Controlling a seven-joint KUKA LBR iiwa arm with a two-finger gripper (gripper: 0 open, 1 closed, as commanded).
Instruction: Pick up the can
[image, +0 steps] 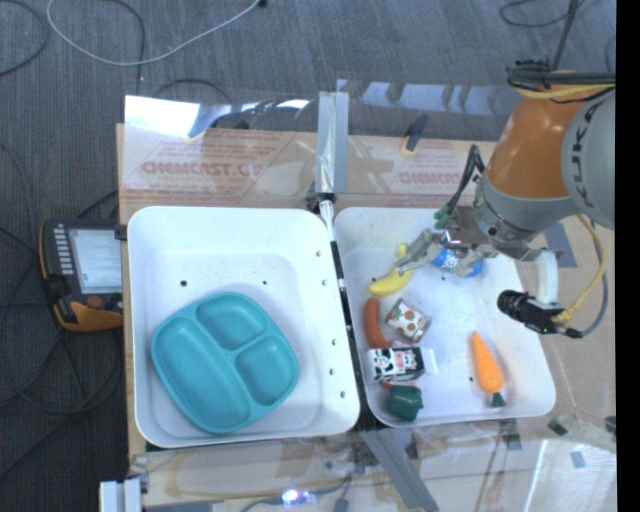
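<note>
Can (408, 320) lies tilted mid-right bin (520, 400), touching sausage (373, 322) and carton (397, 363); gripper (443, 243), grip state indiscernible, hovers apart over banana (388, 281), so neighbours may foul a grasp.

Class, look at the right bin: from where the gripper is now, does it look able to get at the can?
Probably yes. The can lies in the right bin with nothing on top of it. The gripper is just above the banana. The sausage and carton crowd it closely, so a clean grip may be tight.
</note>
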